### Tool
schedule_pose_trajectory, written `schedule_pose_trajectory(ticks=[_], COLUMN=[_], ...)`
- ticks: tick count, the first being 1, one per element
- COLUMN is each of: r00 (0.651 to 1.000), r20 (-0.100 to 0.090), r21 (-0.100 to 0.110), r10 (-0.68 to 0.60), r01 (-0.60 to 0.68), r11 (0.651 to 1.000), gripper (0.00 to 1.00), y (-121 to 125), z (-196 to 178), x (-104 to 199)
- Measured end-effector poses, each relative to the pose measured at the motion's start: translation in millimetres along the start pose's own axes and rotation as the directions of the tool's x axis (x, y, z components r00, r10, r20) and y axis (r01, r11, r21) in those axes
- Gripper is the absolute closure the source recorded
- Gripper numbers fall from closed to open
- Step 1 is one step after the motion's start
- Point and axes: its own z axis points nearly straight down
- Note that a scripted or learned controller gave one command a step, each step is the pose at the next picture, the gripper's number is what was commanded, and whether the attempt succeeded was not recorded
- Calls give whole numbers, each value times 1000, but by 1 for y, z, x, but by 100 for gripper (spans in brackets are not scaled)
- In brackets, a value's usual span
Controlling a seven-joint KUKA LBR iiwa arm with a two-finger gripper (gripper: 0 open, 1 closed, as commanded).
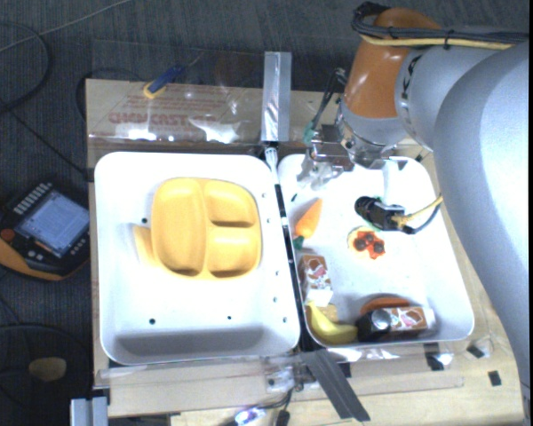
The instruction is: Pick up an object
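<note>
At the near edge of the right bin (444,264) lie a banana (330,328) and a dark bottle (396,319) with a red label too small to read. Farther back sit a small snack packet (314,272), an orange carrot (308,217) and a yellow tray (205,226) in the left bin (115,264). The arm (444,69) bends down from the right, its end effector (324,169) low over the right bin's far left corner, just behind the carrot; I cannot tell if it is wide or narrow.
</note>
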Motion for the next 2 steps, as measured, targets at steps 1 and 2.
schedule_pose_trajectory(ticks=[1, 2], r00=[973, 973], r20=[-1, -1], r21=[-1, -1], r10=[-230, -230], r01=[230, 230], r11=[973, 973], gripper=[100, 0], y=[-124, -124], z=[0, 0], x=[-39, -39])
